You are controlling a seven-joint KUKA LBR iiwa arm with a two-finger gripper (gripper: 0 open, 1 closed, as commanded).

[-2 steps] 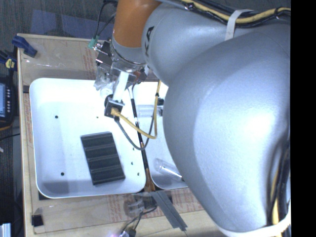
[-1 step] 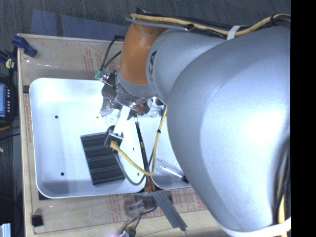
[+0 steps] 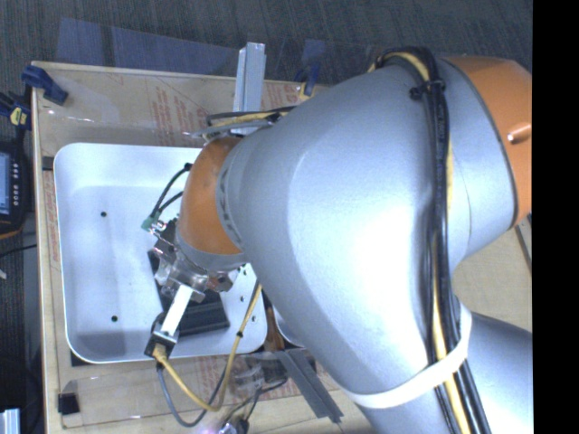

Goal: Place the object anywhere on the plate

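Observation:
My grey arm reaches in from the right and covers most of the bench. Its orange wrist band (image 3: 206,208) hangs over the right half of the left white bin (image 3: 95,242). Below the band, my gripper (image 3: 167,265) points down toward the bin floor near the bin's right side. Its tip is dark and partly hidden by the wrist. I see nothing between wrist and floor that I can name as an object.
The arm's bulk hides the right bin apart from a white sliver of its rim (image 3: 273,331). Two small dark dots (image 3: 103,213) mark the left bin's bare floor. A metal upright (image 3: 251,72) stands at the back, blue clamps (image 3: 41,84) at the bench's far-left corner.

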